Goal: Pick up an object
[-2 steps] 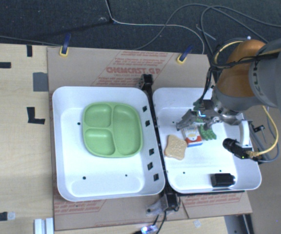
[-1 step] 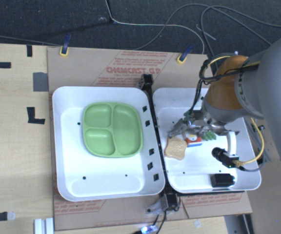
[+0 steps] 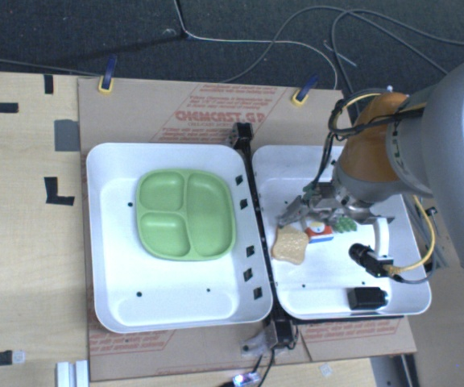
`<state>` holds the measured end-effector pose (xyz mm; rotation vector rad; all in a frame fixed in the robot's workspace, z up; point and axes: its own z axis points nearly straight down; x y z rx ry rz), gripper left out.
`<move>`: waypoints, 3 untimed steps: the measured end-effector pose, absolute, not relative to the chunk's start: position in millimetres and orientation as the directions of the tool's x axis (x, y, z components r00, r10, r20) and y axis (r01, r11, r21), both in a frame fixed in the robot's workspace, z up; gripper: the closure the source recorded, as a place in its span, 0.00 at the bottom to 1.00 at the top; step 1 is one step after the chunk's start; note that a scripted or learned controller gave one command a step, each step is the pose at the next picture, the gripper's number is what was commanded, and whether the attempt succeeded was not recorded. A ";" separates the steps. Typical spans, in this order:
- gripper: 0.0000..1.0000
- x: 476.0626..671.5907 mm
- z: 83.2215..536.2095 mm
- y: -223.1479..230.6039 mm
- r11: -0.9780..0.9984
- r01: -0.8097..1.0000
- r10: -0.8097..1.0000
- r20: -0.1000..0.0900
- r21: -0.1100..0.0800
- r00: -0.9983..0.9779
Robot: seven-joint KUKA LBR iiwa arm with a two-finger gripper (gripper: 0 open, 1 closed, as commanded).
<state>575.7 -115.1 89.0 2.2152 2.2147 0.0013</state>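
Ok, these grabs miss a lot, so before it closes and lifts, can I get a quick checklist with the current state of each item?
1. Gripper is over the right bin: ok.
2. A target lies close: the tan sponge-like block sits just below the gripper: ok.
3. Gripper centred on that block: not ok, it looks offset above it.
4. Clutter near the target: not ok, a small red, white and blue item and a green piece lie right beside it.
5. Something already held: cannot tell.
6. Green divided plate in the left bin is out of the way: ok.
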 end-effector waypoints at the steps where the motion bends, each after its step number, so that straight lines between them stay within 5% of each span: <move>1: 1.00 579.2 103.0 -114.6 0.001 1.000 1.000 -0.006 0.017 -0.001; 3: 1.00 577.1 207.3 -114.2 0.001 1.000 1.000 -0.001 0.003 -0.001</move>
